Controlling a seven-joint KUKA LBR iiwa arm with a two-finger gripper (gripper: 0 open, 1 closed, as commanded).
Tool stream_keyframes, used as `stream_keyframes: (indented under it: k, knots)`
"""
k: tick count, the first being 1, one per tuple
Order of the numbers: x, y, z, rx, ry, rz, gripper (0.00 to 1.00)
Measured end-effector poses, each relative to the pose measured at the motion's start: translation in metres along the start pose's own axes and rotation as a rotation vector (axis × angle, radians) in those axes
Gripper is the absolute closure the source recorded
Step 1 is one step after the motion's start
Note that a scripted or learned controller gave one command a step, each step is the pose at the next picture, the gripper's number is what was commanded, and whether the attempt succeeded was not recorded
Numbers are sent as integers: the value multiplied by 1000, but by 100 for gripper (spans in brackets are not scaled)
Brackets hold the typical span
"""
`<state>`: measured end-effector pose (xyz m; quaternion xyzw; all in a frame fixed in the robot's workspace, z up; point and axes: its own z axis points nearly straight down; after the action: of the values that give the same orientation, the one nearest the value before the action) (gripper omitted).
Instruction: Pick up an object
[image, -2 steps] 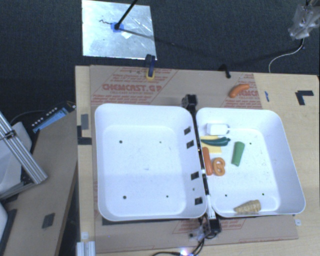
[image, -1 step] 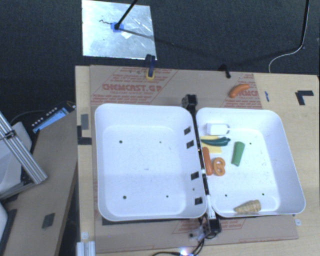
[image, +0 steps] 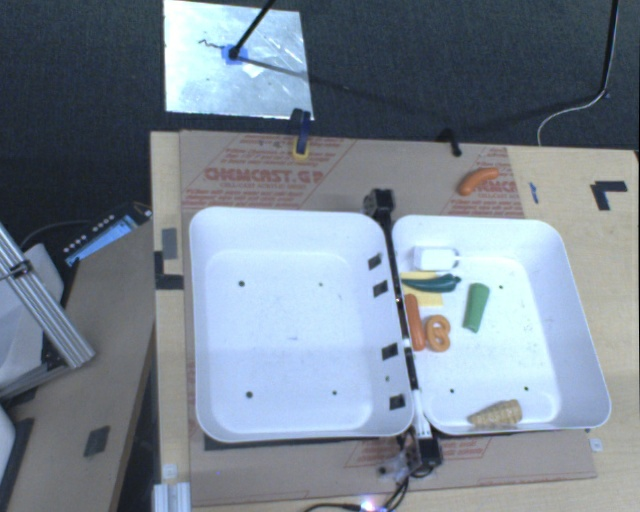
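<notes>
The right bin (image: 560, 300) holds several small objects near its left wall. A white block (image: 435, 257) lies at the top, with a dark teal piece (image: 436, 283) and a yellow flat piece (image: 425, 297) just below it. A green cylinder (image: 476, 307) lies tilted to their right. Two orange pieces (image: 430, 332) sit side by side below the yellow one. A tan cone-like piece (image: 496, 413) rests near the bin's front edge.
The left bin (image: 290, 320) sits beside the right one, joined by a black clip strip (image: 400, 320). An orange sausage-shaped piece (image: 478, 180) lies on the cardboard behind the right bin. A yellow-blue clamp (image: 300, 135) stands at the back edge.
</notes>
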<state>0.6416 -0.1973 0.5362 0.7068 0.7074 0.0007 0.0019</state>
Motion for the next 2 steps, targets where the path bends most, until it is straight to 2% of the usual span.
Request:
stream_keyframes:
  k: [1,2]
  knots:
    - [-9,27,2,1,0,-3,100]
    - [-9,1,0,1,1,0,100]
